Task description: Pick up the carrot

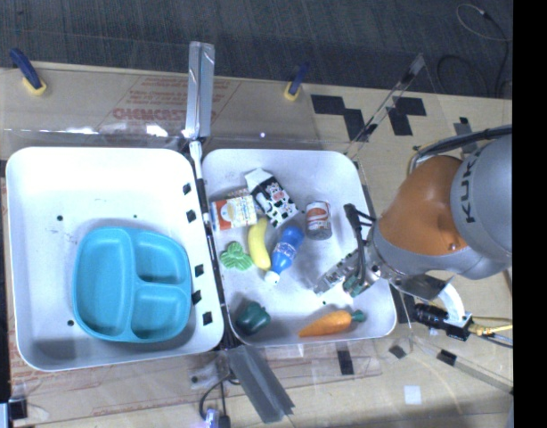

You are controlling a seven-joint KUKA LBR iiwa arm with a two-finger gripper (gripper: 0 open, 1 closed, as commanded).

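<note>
The gripper (345, 277) hangs low in the right bin (367, 194), near its right wall; whether it is open or closed I cannot tell. The carrot (328, 324) lies just below it, along the bin's lower edge. A can (318, 219), bottle (285, 251) and banana (258, 244) sit to the upper left. A blue tray (131, 283) rests in the left bin (42, 176).

Both bins white. Left bin (24, 239): light blue divided plate (131, 283). Right bin (345, 172): orange carrot (325, 325) with green top, yellow banana (258, 244), black-and-white cow-pattern carton (273, 198), orange-and-white carton (232, 211), blue-and-white bottle (284, 251), red-and-silver can (318, 219), light green leafy toy (235, 257), dark green pepper (251, 316). Counter (256, 105) tan with black squares.
</note>
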